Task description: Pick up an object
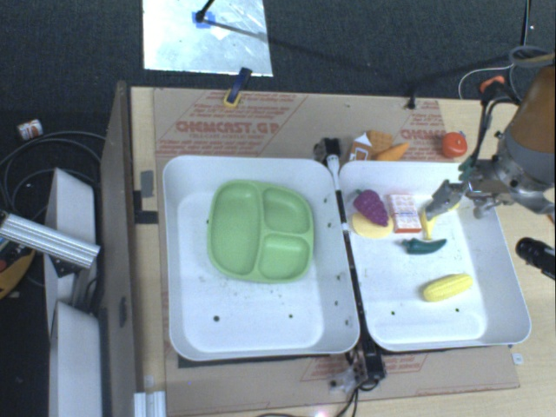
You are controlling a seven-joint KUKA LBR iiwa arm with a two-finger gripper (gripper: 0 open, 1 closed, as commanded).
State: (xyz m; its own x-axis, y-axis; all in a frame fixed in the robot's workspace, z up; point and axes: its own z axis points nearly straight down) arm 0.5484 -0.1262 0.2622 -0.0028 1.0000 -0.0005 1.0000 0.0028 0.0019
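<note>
The gripper [440, 201] is hanging over the upper right part of the right bin [499, 315], reaching in from three o'clock; whether it is parted or closed I cannot tell, and nothing is showing in its grasp. Just beside it at nine o'clock a red-and-white packet [404, 213] is lying flat, with a thin yellow piece [425, 225] along its right edge, almost under the gripper. At about seven o'clock from the gripper a dark green pepper [425, 246] is resting on the bin floor, close by. Farther down, near six o'clock, a yellow corn cob [447, 287] is lying apart from the rest. Purple grapes [371, 205] are sitting on a yellow disc [371, 227] at nine o'clock, beyond the packet. The left bin [187, 320] is carrying a green divided plate [261, 230]. On the tabletop [226, 120], at about twelve o'clock from the right bin, an orange carrot [393, 151] and an orange tomato [453, 145] are lying outside it.
</note>
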